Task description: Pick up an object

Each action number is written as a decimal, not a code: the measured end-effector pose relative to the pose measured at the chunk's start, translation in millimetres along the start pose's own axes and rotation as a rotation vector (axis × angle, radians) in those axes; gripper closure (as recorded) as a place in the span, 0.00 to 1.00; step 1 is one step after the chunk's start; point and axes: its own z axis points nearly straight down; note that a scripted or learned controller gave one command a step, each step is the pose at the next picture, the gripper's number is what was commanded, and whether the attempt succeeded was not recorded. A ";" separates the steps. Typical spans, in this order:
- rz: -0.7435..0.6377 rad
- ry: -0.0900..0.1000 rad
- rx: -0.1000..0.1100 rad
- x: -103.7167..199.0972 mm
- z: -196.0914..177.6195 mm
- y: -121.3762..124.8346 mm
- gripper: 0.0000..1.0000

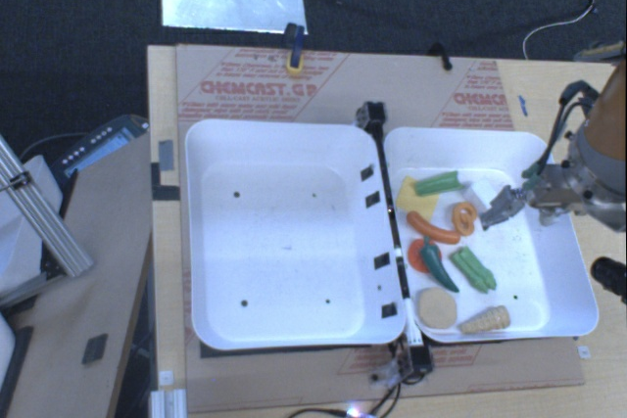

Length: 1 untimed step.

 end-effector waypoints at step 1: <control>-0.007 0.003 0.006 63.1 97.2 37.7 0.00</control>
